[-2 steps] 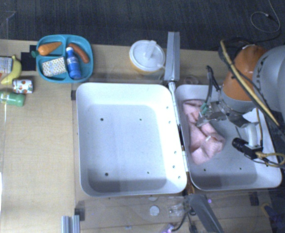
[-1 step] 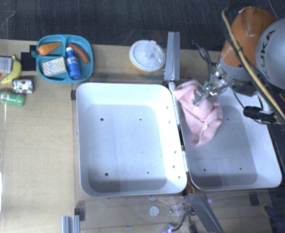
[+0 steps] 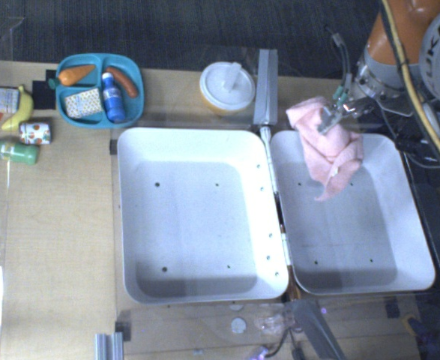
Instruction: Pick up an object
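A pink cloth (image 3: pixel 326 150) hangs crumpled over the back of the right bin (image 3: pixel 354 238), its lower end dangling above the bin floor. My gripper (image 3: pixel 332 120) is at the cloth's top, fingers shut on a fold of it, and the cloth is lifted off the bin. The arm comes in from the upper right, with its orange band above the wrist.
The left bin (image 3: pixel 193 216) lies beside the right one, a metal divider between them. Beyond the bins stand a white lidded cup (image 3: pixel 227 87) and a blue tray (image 3: pixel 100 90) of toy food. A toy banana, can and green bottle lie at far left.
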Tool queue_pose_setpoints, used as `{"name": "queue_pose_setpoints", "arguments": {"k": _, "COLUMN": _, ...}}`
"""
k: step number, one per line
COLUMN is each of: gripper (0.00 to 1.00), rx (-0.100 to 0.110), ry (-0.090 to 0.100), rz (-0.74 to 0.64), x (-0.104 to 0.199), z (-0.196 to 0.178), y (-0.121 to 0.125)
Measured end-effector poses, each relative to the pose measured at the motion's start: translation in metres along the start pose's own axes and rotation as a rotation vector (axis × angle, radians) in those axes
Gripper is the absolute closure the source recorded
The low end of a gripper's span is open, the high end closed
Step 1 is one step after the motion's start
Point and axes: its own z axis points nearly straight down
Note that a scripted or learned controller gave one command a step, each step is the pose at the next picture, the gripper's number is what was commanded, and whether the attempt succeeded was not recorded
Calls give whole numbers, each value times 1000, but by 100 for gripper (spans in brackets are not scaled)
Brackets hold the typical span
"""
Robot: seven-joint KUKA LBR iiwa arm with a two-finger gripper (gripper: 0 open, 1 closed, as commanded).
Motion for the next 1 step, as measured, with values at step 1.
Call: {"name": "queue_pose_setpoints", "arguments": {"k": 1, "gripper": 100, "rx": 2, "ry": 2, "rz": 10, "x": 11, "z": 49, "y": 4}}
